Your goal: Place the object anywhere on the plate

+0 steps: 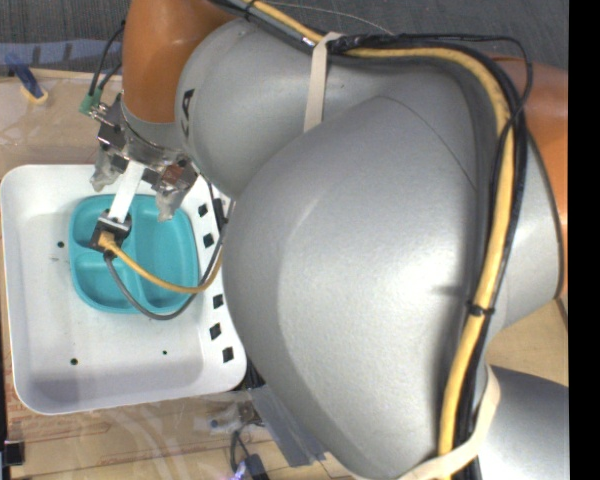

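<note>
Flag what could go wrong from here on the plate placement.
1. The gripper hangs over the teal plate at its upper edge in the view, near the white bin wall; a release there might land off the plate.
2. A straight descent could clip that edge and shove the plate.
3. The arm covers much of the camera view, so checking the result may be hard.

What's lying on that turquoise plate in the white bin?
The part of the plate that shows is bare turquoise surface. The gripper hangs over its upper edge and covers that strip, so anything lying there is hidden.
</note>
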